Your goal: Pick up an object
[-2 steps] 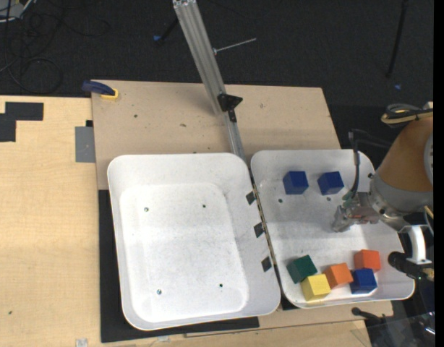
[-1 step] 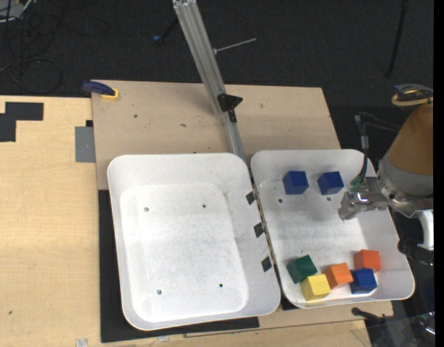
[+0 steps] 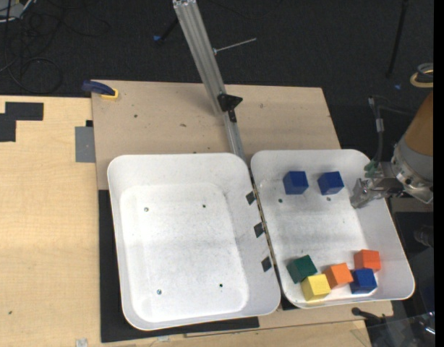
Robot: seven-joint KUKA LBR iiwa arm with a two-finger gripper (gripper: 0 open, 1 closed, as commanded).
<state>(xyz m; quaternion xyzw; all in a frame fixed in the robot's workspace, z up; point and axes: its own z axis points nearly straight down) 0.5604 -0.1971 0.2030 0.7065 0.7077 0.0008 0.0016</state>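
A pale wooden bench [image 3: 207,118] on a dark floor carries two shallow white bins side by side, with a slanted aluminium rail [image 3: 204,56] rising behind the seam between them. The task leaves the choice of object open, and every candidate lies in the right bin [image 3: 316,226]: two blue cubes, one [image 3: 296,182] just beside the other [image 3: 330,183], sit apart from each other near the far wall, probably the easier picks since each has free space around it. Toward the near right corner a green cube [image 3: 302,268], a yellow cube [image 3: 315,286], an orange cube [image 3: 339,274], a red cube [image 3: 367,260] and a third blue cube [image 3: 364,280] crowd together, some touching, which would leave little room to close around one. The left bin [image 3: 128,176] holds none of them. The gripper [image 3: 368,186] hangs at the right bin's far right rim, near the second blue cube; nothing is seen in its grasp, and whether it is released or clenched I cannot tell.
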